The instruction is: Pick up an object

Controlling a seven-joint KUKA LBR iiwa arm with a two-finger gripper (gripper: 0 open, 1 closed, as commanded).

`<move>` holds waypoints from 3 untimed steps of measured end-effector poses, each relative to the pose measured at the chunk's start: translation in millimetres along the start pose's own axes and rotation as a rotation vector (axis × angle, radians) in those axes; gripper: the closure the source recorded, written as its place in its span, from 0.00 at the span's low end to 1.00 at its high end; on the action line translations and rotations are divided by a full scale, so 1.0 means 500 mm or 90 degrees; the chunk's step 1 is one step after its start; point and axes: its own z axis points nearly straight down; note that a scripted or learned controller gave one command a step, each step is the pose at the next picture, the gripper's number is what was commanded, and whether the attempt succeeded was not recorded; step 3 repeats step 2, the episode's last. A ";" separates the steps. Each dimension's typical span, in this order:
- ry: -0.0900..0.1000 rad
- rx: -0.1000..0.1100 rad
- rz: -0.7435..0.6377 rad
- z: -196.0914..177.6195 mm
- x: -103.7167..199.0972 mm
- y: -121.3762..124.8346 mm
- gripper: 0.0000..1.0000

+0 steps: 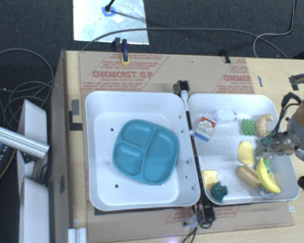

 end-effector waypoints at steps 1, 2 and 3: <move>0.001 0.000 -0.002 -0.066 0.080 0.092 1.00; 0.002 0.002 -0.001 -0.039 0.220 0.112 1.00; 0.002 0.002 -0.001 -0.039 0.220 0.112 1.00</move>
